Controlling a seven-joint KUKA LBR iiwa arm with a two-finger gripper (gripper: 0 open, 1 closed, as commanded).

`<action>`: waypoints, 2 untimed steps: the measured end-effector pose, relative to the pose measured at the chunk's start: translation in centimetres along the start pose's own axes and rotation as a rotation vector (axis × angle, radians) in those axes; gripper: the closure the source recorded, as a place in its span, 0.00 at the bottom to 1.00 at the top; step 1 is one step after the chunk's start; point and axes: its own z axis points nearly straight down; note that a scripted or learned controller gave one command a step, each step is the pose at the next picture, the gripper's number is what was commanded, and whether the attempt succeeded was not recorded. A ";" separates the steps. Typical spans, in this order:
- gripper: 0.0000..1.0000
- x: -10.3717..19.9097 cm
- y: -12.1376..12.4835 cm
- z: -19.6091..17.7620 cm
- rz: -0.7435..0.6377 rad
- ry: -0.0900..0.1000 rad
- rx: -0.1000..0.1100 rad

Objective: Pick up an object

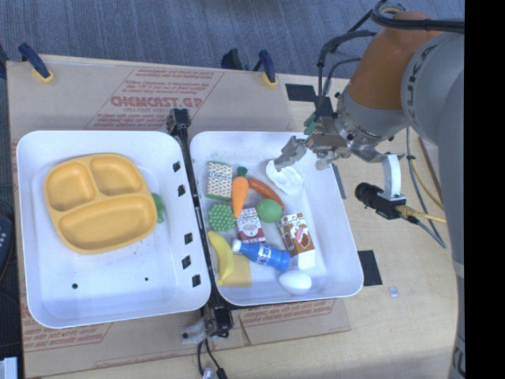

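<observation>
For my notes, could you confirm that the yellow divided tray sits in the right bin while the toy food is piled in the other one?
Not quite: the camera view shows the yellow divided tray in the left bin; the toy food is piled in the other one, the right bin.

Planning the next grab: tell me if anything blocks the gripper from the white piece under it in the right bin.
Nothing visible does. The gripper hangs over the right bin at its far right side, just above the white piece. The carrot and green ball lie beside that piece, not over it.
</observation>
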 end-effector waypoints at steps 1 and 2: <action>0.00 0.5 -1.4 14.2 0.271 0.000 0.000; 0.00 0.7 2.7 15.3 -0.127 -0.001 -0.003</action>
